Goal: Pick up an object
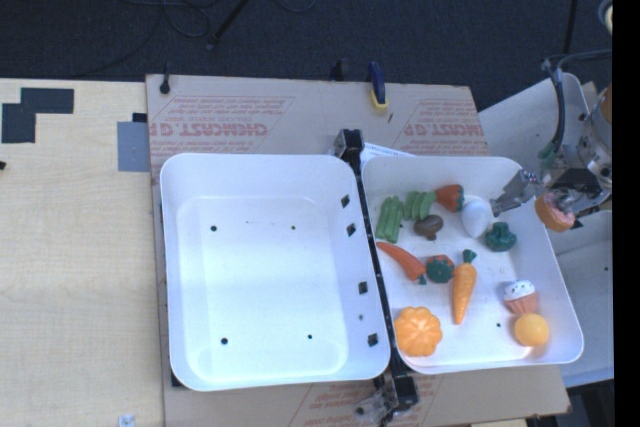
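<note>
In the right bin (487,343), the near corner toward the left bin (166,267) holds a tangerine (418,331). The opposite near corner holds an orange ball (531,329), with a cupcake (519,296) just behind it. A carrot (463,287) stands lengthwise in the bin's middle. A red chili (402,261) lies slantwise between the carrot and the bin's left wall. Farther in, broccoli (500,236) sits beside a white egg (476,214), and a brown mushroom (429,226) lies near green beans (390,218). A tomato (450,196) is by the bin's far wall. The gripper (558,196) hangs over the bin's right rim, toward its far end. A peach-coloured object (553,213) is just under it at that rim. Whether the gripper is clenched on it or released cannot be told.
</note>
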Motion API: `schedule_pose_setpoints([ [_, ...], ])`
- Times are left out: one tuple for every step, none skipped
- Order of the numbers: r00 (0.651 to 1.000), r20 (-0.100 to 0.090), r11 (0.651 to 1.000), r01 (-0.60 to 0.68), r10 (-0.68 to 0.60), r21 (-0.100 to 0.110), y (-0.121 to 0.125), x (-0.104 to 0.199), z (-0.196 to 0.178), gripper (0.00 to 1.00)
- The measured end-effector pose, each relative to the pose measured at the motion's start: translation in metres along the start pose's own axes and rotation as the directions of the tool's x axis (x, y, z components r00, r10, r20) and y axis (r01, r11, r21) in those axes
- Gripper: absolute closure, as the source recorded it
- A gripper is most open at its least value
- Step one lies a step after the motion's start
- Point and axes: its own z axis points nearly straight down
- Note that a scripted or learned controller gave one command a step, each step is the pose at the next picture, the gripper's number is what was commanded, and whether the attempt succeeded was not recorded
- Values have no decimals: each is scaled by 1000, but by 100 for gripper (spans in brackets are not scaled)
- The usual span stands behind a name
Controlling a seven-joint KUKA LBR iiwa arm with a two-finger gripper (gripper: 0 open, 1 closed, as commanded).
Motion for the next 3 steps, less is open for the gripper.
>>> schedule_pose_setpoints([
  [1000, 1, 1000, 1, -1, -5, 3, 18, 182, 0],
  [1000, 3, 1000, 4, -4, -7, 79, 44, 193, 0],
  [1000, -4, 1000, -1, 1, 1, 21, -34, 167, 0],
])
